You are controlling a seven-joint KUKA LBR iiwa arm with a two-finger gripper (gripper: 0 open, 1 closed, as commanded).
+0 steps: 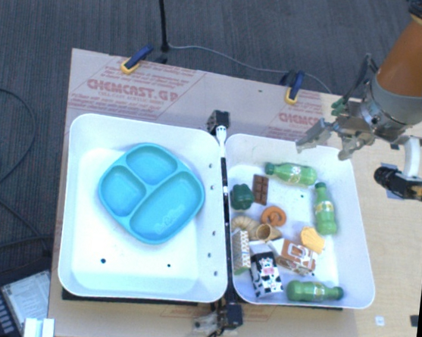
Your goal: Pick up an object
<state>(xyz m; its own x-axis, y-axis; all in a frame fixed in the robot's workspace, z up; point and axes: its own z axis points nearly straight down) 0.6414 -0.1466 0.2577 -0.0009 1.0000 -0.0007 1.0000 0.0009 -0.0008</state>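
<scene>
gripper spread above the toy bin, nothing taken yet

nearest the camera, at the near rim of the right bin (359, 255), a green bottle (314, 292) lies on its side with a black-and-white carton (265, 275) just beside it.

the gripper (328, 144) hangs over the far rim of the right bin with its fingers (309, 141) splayed apart and nothing between them. above the fingers the wrist rises into the orange band of the arm (407, 66), which comes in from beyond the bin's far right corner.

the likeliest thing to take, by my judgement, is the second green bottle (291, 172), lying on its side inside the right bin just below the far rim and closest to the gripper. a third green bottle (325, 211) lies along the bin's right wall. toward the bin's middle sit a brown chocolate block (261, 185), a dark green piece (241, 197), an orange ring (273, 216) and a yellow wedge (311, 239), crowded close together.

the bottle looks like a small hollow plastic toy: probably light, stiff and smooth, so it may roll or squirt out of a loose pinch. taking it across the middle of its body, fingers set crosswise to its length, seems safest, since the neck is thinner.

beyond the right bin's left wall, the left bin (78, 254) holds a blue divided plate (151, 192).
</scene>
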